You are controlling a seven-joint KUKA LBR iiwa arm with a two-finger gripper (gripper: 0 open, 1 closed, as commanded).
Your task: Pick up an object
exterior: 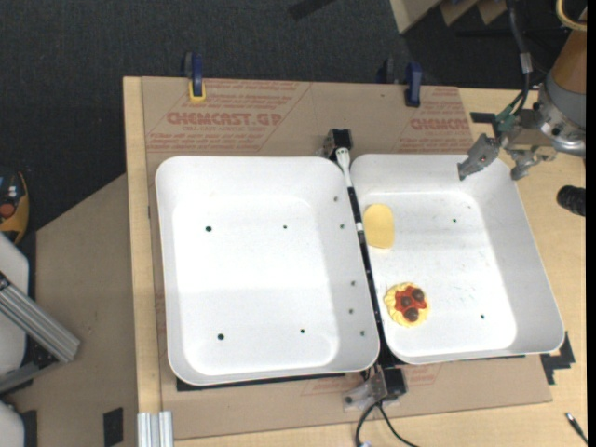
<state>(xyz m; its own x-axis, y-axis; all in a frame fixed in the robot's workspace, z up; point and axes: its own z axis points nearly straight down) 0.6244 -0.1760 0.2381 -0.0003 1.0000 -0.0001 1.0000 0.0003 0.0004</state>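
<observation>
Reading "CHEMCAST GP" in red, board (233, 115) beneath bins (251, 180).

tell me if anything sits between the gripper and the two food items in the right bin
Nothing visible does. The gripper hangs over the far right corner of the right bin. The pale yellow piece and the small pizza-like piece lie near the bin's left wall, with bare white floor between them and the gripper.

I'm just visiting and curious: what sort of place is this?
Probably a robotics lab test bench: a robot gripper hangs over two white bins clamped to a board, with toy food items as practice objects.
</observation>
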